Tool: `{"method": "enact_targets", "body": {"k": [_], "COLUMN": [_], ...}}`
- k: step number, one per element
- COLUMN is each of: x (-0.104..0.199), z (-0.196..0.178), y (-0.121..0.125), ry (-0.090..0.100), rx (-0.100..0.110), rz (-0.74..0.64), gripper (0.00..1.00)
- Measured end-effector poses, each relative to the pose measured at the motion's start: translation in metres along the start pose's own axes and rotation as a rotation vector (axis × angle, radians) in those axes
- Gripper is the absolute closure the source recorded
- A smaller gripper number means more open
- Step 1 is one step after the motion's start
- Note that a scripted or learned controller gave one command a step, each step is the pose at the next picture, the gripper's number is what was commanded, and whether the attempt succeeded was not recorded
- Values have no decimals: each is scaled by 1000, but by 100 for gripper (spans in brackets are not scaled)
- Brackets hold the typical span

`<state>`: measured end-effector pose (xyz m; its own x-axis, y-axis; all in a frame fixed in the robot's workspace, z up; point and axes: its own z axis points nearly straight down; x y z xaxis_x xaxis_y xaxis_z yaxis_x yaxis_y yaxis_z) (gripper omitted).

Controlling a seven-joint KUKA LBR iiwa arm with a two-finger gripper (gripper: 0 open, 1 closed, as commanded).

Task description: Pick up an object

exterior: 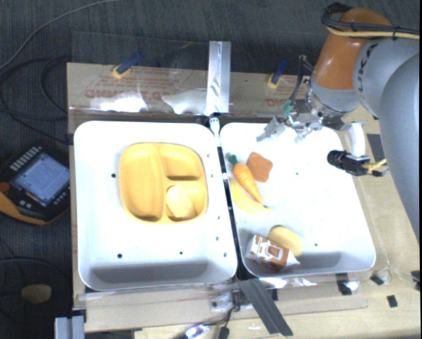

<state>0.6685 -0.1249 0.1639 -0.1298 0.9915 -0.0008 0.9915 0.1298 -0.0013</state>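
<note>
Jaws spread, gripper [287,130] over right bin [324,189] (far edge), holding nothing.

A wooden bench [90,83] seen from above carries two shallow white bins side by side, touching along their inner edges. The left bin [97,246] and the right bin [338,217] fill most of its top. Behind them, clear plastic sheeting [147,97] lies across the bench, with two blue-and-yellow clamps [128,63] at the back edge.
</note>
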Motion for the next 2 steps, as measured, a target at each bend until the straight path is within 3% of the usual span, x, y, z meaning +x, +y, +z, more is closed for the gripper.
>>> {"method": "enact_targets", "body": {"k": [1,2], "x": [27,5], "z": [75,75], "y": [-4,-57], "ry": [-4,-2], "rx": [-8,-10], "rz": [-215,59], "gripper": [0,0]}}
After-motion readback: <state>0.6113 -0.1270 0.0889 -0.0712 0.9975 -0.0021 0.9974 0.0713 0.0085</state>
